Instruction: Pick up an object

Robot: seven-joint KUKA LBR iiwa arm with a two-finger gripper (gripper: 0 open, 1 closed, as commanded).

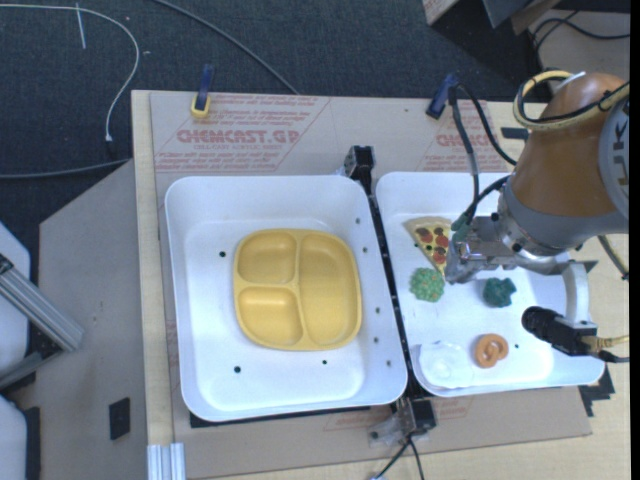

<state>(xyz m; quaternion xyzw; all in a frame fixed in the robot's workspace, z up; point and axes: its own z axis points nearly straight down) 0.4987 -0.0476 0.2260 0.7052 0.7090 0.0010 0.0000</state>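
Gripper (462, 266) is low in the right bin (540, 373), between pizza slice (431, 236) and green broccoli (428, 285), but I cannot tell its fingers' state.

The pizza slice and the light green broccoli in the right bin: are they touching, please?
Apart. The camera view shows white bin floor between the pizza slice and the light green broccoli.

A divided tray (298, 290) lay in the left bin (190, 268). In the right bin (560, 368), a pizza slice (430, 236) lay behind broccoli (428, 285), a pretzel (490, 350) nearest the front.
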